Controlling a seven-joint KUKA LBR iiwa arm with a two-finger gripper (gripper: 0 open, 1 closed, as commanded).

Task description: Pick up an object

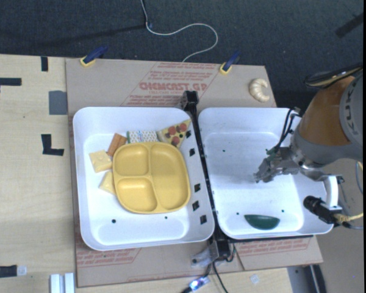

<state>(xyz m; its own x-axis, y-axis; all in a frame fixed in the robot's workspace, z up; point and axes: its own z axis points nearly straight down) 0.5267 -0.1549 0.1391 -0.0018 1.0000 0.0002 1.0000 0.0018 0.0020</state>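
Camera view: gripper [262, 174] down over middle of right bin [232, 127], too small and dark to tell how fingers stand or whether touching anything. Green object [261, 221] flat by right bin's near edge, apart from gripper. Yellow divided plate [151, 177] amid scraps in left bin [85, 163].

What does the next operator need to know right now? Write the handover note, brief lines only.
Gripper: low over the right bin, toward its right side; nothing seen between its fingers, and whether they are open or shut cannot be told.
Right bin: one dark green object lies near the front wall, apart from the gripper.
Left bin: yellow divided plate lying over small flat pieces along its back and left edges.
Done: nothing picked up yet.
Left: grasp an object and lift it; the green one is probably nearest.
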